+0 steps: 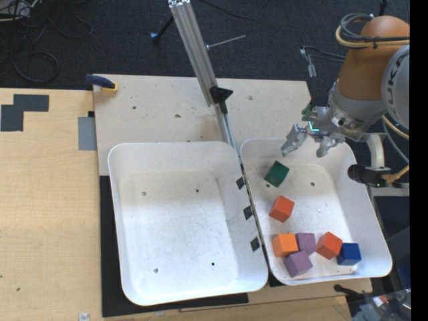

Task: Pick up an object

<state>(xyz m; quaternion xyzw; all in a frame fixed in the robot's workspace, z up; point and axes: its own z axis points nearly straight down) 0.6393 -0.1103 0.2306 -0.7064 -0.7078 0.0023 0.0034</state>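
The arm (374,59) reaches in from the right, its orange band above the wrist, and its gripper (309,144) hangs over the far end of the right bin (374,243). The two fingers (291,143) are spread wide with nothing between them — no object is held.

Taking the right bin as the landmark: every block lies inside it. A green block (276,174) sits toward its far end, just below and left of the gripper, apart from the fingers. An orange block (281,208) lies nearer the bin's middle, close to its left wall. The rest cluster along the near edge — a second orange block (285,244) at the left of the group, a purple block (306,241) touching it on the right, another purple block (297,263) just in front of those two, a red-orange block (328,244) further right, and a blue block (349,253) beside it in the near right corner.

The left bin (134,179) lies against the right bin's left wall; a slanted metal rail (199,59) rises from the far end of the seam between them. On the bench (160,105) well beyond the left bin's far left corner lies a blue and yellow clamp (101,83).
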